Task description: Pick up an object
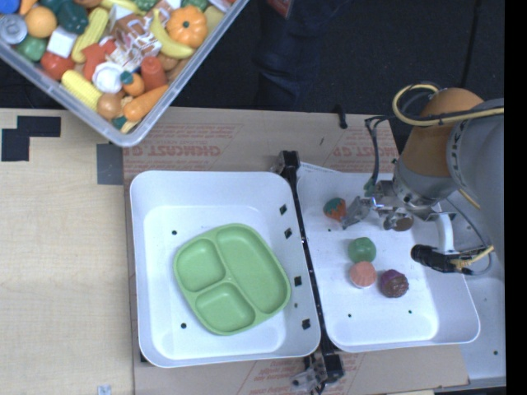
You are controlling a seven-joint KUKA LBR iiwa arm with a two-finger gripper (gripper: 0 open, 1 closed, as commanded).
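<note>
Approach step judged: gripper [362,211] is poised near the orange-green toy [334,209], just right of it; claw state cannot be told. Descent over the toy is needed next.

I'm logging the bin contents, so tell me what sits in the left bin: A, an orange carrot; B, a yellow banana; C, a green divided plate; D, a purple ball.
C: a green divided plate with three compartments lies in the left bin, while the small round toys sit in the right bin.
</note>
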